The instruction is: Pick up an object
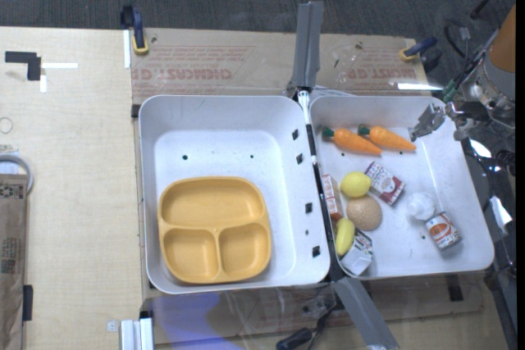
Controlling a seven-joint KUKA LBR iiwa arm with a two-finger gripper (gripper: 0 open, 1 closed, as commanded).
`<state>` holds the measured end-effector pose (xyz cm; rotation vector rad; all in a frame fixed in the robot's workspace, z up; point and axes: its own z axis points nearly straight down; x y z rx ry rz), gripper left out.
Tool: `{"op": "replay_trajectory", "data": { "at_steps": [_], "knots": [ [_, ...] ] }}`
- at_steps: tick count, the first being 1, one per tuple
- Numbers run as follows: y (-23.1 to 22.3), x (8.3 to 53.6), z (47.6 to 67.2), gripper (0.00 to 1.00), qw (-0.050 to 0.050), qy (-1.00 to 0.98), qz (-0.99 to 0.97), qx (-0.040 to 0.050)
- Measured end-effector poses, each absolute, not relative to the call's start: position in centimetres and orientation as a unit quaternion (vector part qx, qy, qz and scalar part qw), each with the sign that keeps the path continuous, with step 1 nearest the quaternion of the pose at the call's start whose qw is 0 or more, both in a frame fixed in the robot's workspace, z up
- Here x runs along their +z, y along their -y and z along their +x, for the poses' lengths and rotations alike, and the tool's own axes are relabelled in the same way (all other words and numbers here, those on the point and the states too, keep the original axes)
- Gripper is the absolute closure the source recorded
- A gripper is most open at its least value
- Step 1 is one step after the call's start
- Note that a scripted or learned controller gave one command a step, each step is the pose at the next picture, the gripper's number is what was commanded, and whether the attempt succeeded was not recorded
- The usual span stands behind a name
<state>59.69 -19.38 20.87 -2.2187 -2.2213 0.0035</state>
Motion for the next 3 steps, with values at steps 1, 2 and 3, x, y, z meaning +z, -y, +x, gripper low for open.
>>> {"op": "replay_trajectory", "data": {
  "at_steps": [1, 2, 3],
  "knots": [
    [21.9, 15.2, 59.2, 0.00, 0.001, 0.697, -0.718, 0.0012],
    [13.1, 13.7, 60.1, 0.00, 0.001, 0.754, -0.656, 0.0007],
    [12.2, 9.1, 58.3, 0.00, 0.001, 0.785, -0.620, 0.0007]
  ]
}}
